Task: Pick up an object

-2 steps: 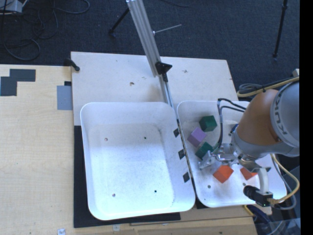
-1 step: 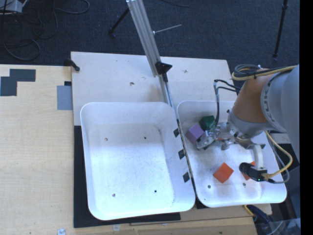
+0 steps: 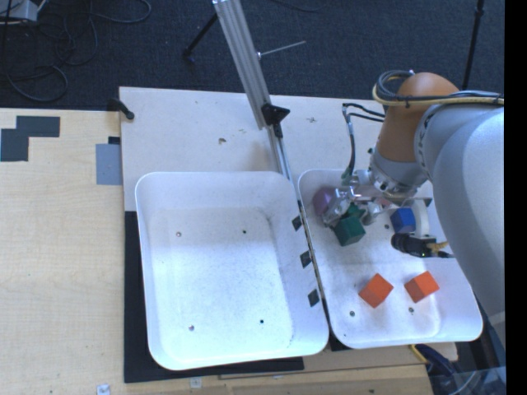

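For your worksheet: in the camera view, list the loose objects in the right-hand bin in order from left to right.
Purple object → green block → orange cube → blue object → second orange cube.

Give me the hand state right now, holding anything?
Hand: low in the right bin, at the green block beside the purple object; cannot be told whether it is open, closed or holding the block.

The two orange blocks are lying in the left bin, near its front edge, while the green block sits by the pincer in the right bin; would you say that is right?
Not quite: the two orange blocks lie in the right bin, not the left one. The rest stands: they are near its front edge, and the green block sits by the pincer in that same bin, as the camera view shows.
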